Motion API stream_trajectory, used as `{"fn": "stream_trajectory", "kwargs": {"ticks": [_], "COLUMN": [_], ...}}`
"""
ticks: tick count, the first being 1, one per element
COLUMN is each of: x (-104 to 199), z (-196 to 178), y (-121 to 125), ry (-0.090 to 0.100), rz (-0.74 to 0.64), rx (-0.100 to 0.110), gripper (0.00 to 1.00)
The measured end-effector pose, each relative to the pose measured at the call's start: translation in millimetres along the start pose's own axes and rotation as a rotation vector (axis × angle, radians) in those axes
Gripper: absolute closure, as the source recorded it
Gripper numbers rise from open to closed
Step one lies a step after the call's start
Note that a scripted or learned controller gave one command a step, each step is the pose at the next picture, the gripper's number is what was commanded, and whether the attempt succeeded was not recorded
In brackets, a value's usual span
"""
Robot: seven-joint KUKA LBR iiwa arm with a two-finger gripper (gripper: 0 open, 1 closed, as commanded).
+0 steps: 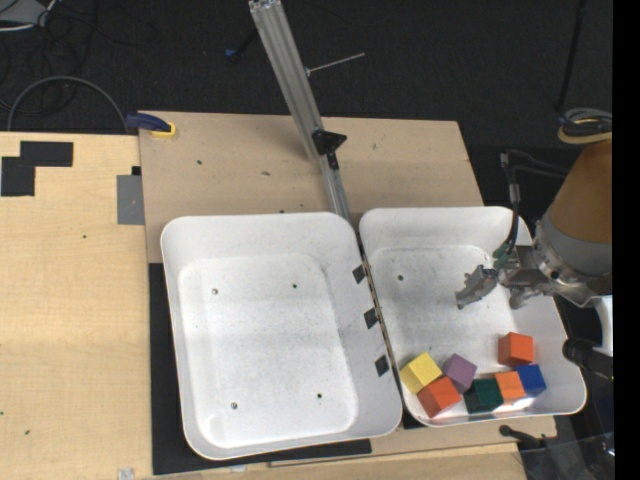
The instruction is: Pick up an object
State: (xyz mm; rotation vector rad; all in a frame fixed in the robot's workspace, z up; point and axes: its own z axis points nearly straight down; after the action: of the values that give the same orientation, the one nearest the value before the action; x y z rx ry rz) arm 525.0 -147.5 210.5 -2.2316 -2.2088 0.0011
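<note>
Several coloured blocks lie bunched in the near corner of the right bin (430,238): a yellow block (422,370), a purple block (460,369), a red block (438,396), a green block (483,395), an orange block (510,384) and a blue block (531,378). A second red-orange block (516,348) sits just behind them. My gripper (497,290) hangs over the right side of that bin, behind the blocks and apart from them. It is open, with nothing between its fingers.
The left bin (200,238) lies beside the right one, and black clips (368,316) sit along their shared edge. A slanted metal rail (295,78) rises behind the bins. The wooden bench (250,163) stretches back and to the left.
</note>
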Motion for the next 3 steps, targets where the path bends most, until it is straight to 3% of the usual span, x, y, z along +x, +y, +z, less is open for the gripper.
{"fn": "stream_trajectory", "kwargs": {"ticks": [1,2,3], "x": [-1,81,86], "z": [-9,-40,11], "y": [0,15,25], "ry": [0.000,0.003,0.001], "rz": [0.002,-0.019,-0.015], "rx": [0.000,-0.002,0.007], "gripper": [1.00,1.00,1.00]}}
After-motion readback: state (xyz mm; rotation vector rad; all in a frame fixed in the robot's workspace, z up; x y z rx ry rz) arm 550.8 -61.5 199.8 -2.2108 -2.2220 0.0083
